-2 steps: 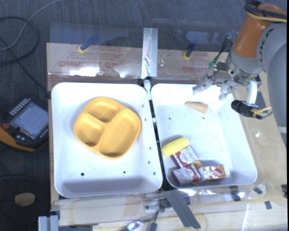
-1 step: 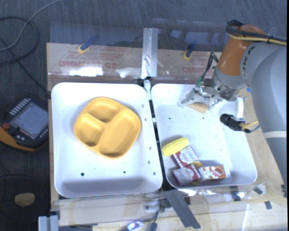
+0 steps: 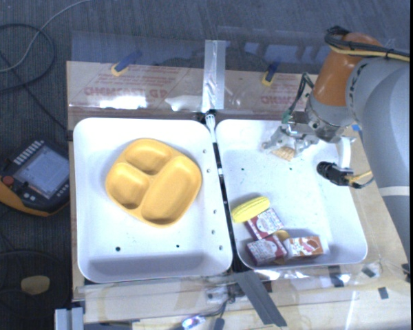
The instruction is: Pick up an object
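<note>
While packets (image 3: pixel 283 243) and a yellow piece (image 3: pixel 250 208) crowd the right bin's (image 3: pixel 344 212) near end, a yellow tray (image 3: pixel 153 181) fills the left bin (image 3: pixel 89 253). Farther back, the gripper (image 3: pixel 283 143) hovers over a small tan item (image 3: pixel 284 153), partly hidden; whether it grips cannot be told.

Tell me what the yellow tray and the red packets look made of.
Yellow tray: likely moulded plastic, with smooth rounded compartments and a soft sheen. Red packets: seemingly printed foil or plastic film, glossy and creased; which one is unclear.
</note>
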Robot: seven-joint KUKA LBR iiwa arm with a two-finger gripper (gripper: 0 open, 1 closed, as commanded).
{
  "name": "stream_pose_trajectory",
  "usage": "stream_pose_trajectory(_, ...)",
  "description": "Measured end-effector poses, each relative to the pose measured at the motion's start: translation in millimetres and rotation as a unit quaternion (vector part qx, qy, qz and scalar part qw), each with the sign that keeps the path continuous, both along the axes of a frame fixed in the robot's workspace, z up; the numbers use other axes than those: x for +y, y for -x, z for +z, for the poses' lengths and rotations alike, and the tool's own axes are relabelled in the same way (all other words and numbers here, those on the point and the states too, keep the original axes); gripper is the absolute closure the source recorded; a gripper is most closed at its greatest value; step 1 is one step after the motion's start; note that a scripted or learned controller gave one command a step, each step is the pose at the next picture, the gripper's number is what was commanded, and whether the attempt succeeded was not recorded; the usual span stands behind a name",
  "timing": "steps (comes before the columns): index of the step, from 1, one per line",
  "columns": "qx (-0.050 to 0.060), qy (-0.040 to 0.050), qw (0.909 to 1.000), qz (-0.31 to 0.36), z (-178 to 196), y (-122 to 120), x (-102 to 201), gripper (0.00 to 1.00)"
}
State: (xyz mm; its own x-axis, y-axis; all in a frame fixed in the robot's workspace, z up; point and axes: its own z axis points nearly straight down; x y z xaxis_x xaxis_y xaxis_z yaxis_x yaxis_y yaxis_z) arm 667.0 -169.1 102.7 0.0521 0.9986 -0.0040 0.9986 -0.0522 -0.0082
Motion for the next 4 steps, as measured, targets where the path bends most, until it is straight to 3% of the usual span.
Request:
stream_pose_trajectory(1, -0.004, -0.0003, 0.9959, 0.090, 62.9, -1.7, -1.9, 1.00)
stream_pose_trajectory(2, -0.004, -0.0005, 0.9959, 0.090, 62.8, -1.7, -1.8, 0.00)
stream_pose_trajectory(3, -0.018, 0.0027, 0.9893, 0.145, -3.6, 12.0, 17.2, 0.00)
stream_pose_trajectory(4, -0.010, -0.0010, 0.9942, 0.107, -12.5, 58.6, 50.4, 0.00)
